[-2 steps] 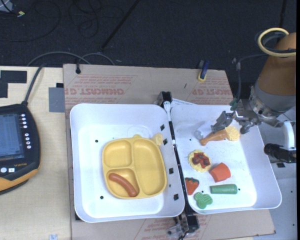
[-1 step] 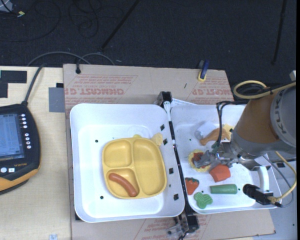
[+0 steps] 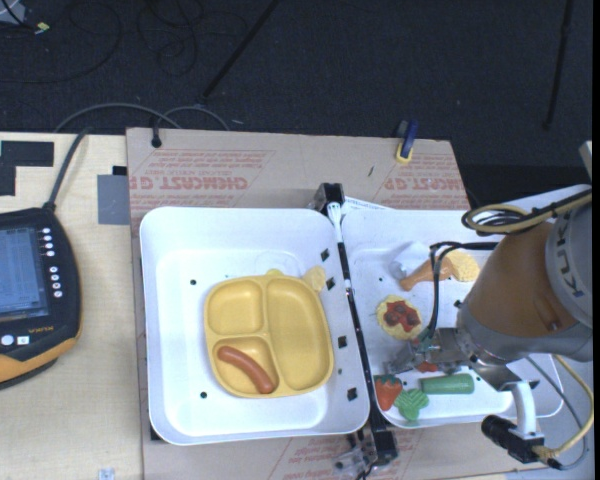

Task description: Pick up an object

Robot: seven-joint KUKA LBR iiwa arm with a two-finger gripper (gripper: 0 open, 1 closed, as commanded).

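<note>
Looming over the right bin [image 3: 380,230], my arm [image 3: 525,293] covers its gripper [image 3: 442,356], and I cannot tell its state. On the cardboard-covered tabletop [image 3: 230,173], the left bin [image 3: 170,268] holds a yellow divided plate [image 3: 290,323] carrying a sausage [image 3: 246,366]. Carrot [image 3: 388,392], green piece [image 3: 412,405], pizza [image 3: 399,315] and ice-cream cone [image 3: 438,266] lie right.

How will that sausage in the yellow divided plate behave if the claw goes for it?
The sausage is rounded and elongated, so it would probably roll or slide sideways when nudged. Its glossy surface suggests a smooth plastic toy, likely light and rigid. The yellow divided plate has raised walls that should stop it escaping.
</note>
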